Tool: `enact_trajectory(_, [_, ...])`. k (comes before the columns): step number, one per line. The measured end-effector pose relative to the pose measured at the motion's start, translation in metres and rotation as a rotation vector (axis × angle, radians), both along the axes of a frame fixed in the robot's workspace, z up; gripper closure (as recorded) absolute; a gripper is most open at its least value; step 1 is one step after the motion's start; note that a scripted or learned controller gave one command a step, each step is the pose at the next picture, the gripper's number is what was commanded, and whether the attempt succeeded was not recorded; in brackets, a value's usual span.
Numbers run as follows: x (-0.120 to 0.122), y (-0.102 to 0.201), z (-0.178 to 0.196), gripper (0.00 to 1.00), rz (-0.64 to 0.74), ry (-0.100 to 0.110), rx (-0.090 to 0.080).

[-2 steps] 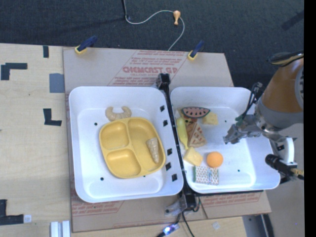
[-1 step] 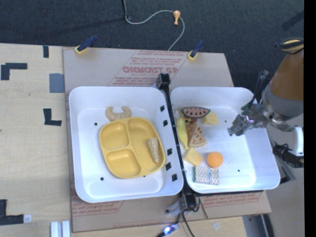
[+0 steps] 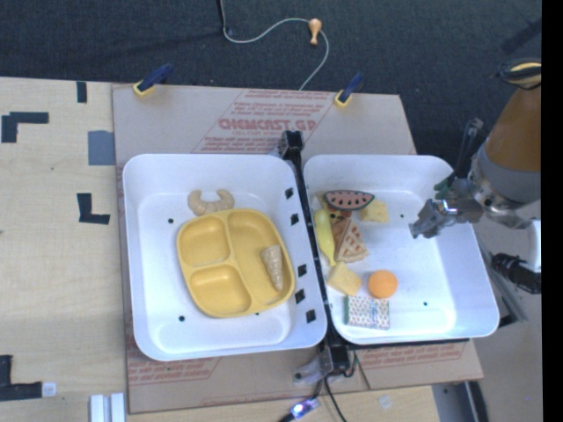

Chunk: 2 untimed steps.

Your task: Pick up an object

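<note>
Going left to right: the left white bin (image 3: 141, 236) holds a yellow plastic divided tray (image 3: 230, 260) with a pale tan cone-ish piece (image 3: 274, 266) lying in its right compartment, plus a beige curled toy (image 3: 211, 202) sitting just beyond the tray on the bin floor. Nothing is reaching for those, so they're probably safe.

The right white bin (image 3: 449, 271) is where it gets dicey. Everything is packed along the left wall: a toy watermelon slice (image 3: 346, 200), a pale yellow chunk (image 3: 376, 211) beside it, a yellow banana-like piece (image 3: 324, 233) touching a waffle-patterned triangle (image 3: 349, 240), a yellow wedge (image 3: 344, 280), an orange ball (image 3: 382, 283) and a small patterned packet (image 3: 368, 311) near the front.

The gripper (image 3: 422, 227) hangs over the bare right half of that bin, well apart from the pile, carrying nothing. Honestly I can't tell whether its fingers are spread or pressed together at this size.

What I'd worry about:
- If it drops straight down from here, I reckon it closes on bare bin floor.
- The ball looks like the nearest target, but it's round, so a slightly off-centre pinch likely squirts it away.
- Going into the cluster, the fingers could wedge between touching pieces and shove them against the wall, or drag up two at once.
</note>
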<state>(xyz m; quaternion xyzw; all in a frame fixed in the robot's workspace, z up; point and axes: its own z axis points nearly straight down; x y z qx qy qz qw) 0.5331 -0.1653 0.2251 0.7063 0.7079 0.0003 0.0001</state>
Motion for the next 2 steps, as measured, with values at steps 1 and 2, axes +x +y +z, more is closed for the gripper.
enact_trajectory(1, [0.016, 0.049, -0.011, 1.0, 0.003, 0.003, 0.0])
enact_trajectory(2, [0.037, 0.093, -0.004, 1.0, 0.004, 0.001, 0.001])
